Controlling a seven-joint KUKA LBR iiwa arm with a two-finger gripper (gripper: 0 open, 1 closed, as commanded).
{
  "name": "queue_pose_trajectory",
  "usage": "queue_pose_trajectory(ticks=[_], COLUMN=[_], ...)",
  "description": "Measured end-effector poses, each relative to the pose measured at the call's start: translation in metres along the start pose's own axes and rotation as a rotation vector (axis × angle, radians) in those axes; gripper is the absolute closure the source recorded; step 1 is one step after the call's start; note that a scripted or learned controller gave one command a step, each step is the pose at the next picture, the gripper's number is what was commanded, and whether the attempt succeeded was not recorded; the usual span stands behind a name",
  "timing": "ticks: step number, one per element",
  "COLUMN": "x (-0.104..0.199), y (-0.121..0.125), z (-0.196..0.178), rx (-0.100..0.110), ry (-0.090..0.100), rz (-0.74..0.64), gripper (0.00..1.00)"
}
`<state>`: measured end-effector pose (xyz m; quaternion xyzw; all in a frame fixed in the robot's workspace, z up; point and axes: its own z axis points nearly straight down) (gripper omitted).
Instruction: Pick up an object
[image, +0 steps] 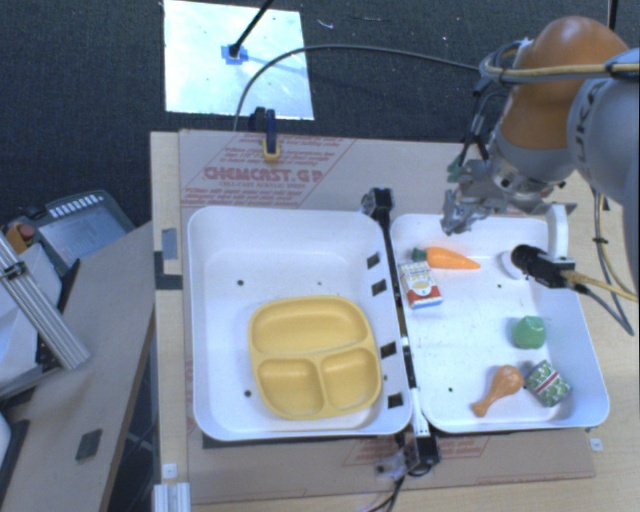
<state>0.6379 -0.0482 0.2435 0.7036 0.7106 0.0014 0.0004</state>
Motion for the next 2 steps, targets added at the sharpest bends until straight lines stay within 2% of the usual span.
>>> queue_pose_trajectory(ticks=[1, 2], x=[0.06, 0.117], y=[0.005, 0.012], z=[-0.002, 0.014], rx=[-0.001, 0.0], ry=[0.0, 0.0], rz=[0.0, 0.001], gripper=[1.0, 1.0])
